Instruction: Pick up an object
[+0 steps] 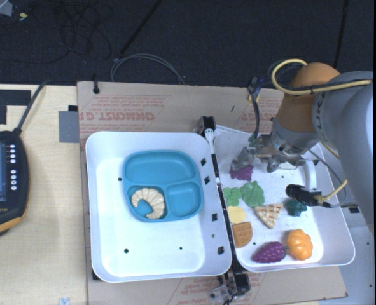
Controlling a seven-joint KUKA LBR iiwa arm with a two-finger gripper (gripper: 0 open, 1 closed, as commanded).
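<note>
A pale croissant (149, 202) is seen on a blue tray (164, 184) in a white bin (105, 234), while purple grapes (268, 253), an orange pepper (299, 244) and green lettuce (245, 194) are spotted alongside.

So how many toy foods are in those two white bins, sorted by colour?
Purple: 2, one small piece by the gripper and a grape bunch
Green: 1, leafy piece
Teal: 1, small piece
Orange: 1, pumpkin-like piece
Tan or yellow: 4, croissant in the blue tray, wedge, yellow piece, brown biscuit
Total: 9
</note>
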